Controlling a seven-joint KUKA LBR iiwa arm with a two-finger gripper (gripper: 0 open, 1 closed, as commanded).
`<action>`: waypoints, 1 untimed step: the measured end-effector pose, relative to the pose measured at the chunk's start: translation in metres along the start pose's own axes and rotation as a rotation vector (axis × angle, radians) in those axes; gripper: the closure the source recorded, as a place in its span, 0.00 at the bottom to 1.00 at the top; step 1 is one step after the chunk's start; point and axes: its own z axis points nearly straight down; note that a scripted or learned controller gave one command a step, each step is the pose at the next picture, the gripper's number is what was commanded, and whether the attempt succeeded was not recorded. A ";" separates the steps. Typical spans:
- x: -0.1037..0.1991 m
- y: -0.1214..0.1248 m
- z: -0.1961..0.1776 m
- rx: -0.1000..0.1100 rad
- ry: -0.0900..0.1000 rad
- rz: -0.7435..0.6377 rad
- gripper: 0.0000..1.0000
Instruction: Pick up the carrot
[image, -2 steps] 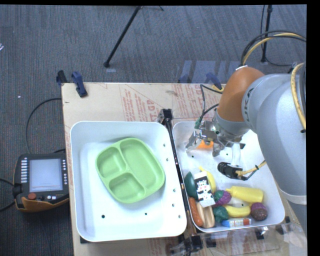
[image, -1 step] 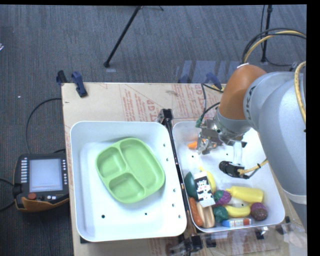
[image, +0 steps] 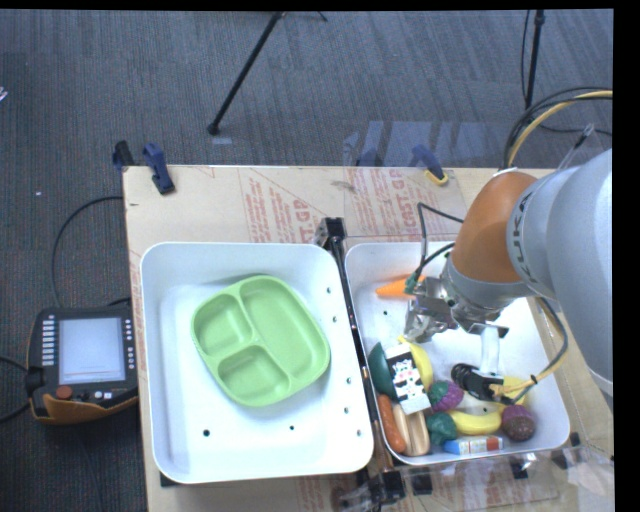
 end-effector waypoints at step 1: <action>0.000 0.001 0.000 -0.002 0.001 0.003 0.00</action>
